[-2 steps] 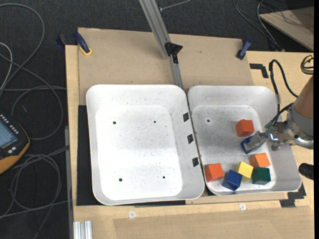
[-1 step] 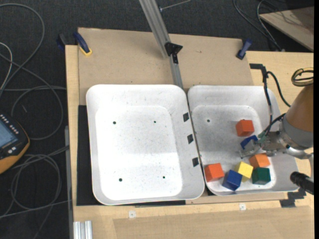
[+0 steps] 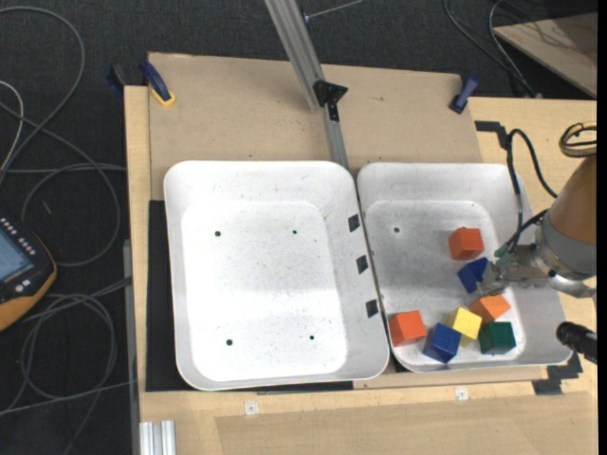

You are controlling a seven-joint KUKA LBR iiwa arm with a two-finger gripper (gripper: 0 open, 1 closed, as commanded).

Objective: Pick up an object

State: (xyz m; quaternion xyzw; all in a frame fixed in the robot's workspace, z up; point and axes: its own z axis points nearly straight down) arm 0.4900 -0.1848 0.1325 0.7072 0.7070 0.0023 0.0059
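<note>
1. Camera view, front edge of right bin [image 3: 417,183]: blue block [image 3: 442,341] lies nearest the camera, against the front rim
2. Just left of it, orange block [image 3: 408,326]; just right and slightly behind, yellow block [image 3: 467,323], touching or nearly touching the blue one
3. Green block [image 3: 497,336] sits right of the yellow block, near the front right corner; a second orange block [image 3: 492,306] is just behind it, tilted
4. Second blue block [image 3: 472,274] lies mid-bin, right half, just beside the gripper [image 3: 503,265]; contact between them cannot be judged
5. Third orange block [image 3: 466,243] sits behind that blue block, apart from the rest
6. Gripper low over the right side of the right bin, arm [image 3: 574,226] entering from the right; claw state cannot be told, tip too small and dark; no block seen between its tips
7. Left bin [image 3: 190,183] sits alongside, rims touching at the centre
8. Grey metal rail [image 3: 299,41] runs diagonally from the top edge down to the seam between bins
9. Cables [image 3: 57,188] and a handheld controller [image 3: 19,268] on dark floor at left
</note>
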